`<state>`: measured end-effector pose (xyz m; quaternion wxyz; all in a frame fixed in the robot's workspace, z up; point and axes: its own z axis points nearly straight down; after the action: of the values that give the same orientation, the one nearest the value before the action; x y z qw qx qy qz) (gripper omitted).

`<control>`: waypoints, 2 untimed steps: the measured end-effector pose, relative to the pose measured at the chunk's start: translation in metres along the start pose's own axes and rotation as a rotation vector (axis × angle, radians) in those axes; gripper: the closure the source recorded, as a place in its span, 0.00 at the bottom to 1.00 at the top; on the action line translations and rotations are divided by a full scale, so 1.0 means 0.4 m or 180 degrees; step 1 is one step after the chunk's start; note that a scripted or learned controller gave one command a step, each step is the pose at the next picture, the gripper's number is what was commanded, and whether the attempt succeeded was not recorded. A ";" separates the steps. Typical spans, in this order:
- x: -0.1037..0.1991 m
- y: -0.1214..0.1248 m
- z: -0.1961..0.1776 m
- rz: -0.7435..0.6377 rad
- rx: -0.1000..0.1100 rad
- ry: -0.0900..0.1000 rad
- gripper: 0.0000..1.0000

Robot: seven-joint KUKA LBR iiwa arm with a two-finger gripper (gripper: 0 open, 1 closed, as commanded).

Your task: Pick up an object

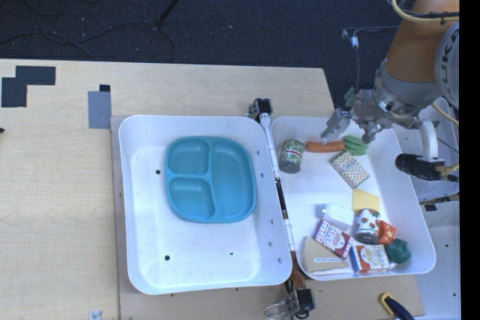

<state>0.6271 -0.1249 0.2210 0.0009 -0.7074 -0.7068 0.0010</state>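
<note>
Gripper [351, 128] open over one carrot [334, 147], two bins [127, 161], one blue plate [210, 180].

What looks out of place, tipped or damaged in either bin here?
Nothing looks damaged or spilled. The small green-labelled tin can lies on its side in the right white bin, and the toy groceries are heaped loosely near its front corner. The blue divided plastic plate sits flat in the left white bin.

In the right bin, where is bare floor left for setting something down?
Bare floor lies mid-left in the right bin, between the can, checkered packet and red carton. The near right corner is crowded; the gripper hovers over the carrot.
</note>
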 end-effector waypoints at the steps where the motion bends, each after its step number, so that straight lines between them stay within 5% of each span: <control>1: -0.103 0.013 0.292 -0.0001 0.0004 0.0002 0.00; 2: -0.170 -0.164 0.300 0.0005 0.0008 0.0006 0.00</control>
<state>0.5613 -0.1927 0.1010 0.0024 -0.7079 -0.7063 0.0011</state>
